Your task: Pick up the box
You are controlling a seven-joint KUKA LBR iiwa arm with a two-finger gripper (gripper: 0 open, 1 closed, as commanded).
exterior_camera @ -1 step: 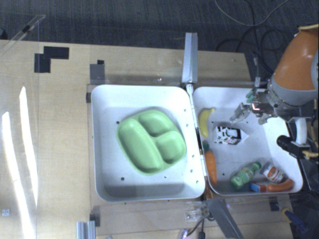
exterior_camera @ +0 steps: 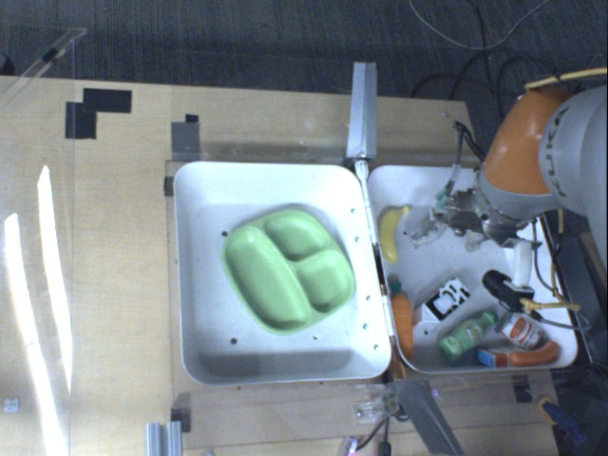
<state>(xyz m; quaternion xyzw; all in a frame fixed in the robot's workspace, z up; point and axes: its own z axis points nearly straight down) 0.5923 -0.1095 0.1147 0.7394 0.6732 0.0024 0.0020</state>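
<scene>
Nearest the camera, along the front wall of the right white bin (exterior_camera: 566,357), a green plastic bottle (exterior_camera: 466,337), a small can (exterior_camera: 522,330) and an orange-red piece (exterior_camera: 530,354) crowd together, partly overlapping and hard to separate. An orange carrot-like piece (exterior_camera: 404,319) lies against that bin's left wall. The small box with a black-and-white pattern (exterior_camera: 446,299) sits just behind the bottle, tilted, with open floor behind it. A yellow banana-shaped toy (exterior_camera: 390,232) lies by the left wall further back. The tool (exterior_camera: 439,218) hangs over the bin's rear; whether it is clenched or released cannot be told. The left white bin (exterior_camera: 204,283) holds a green three-compartment tray (exterior_camera: 289,268) on the wooden desk (exterior_camera: 85,302).
</scene>
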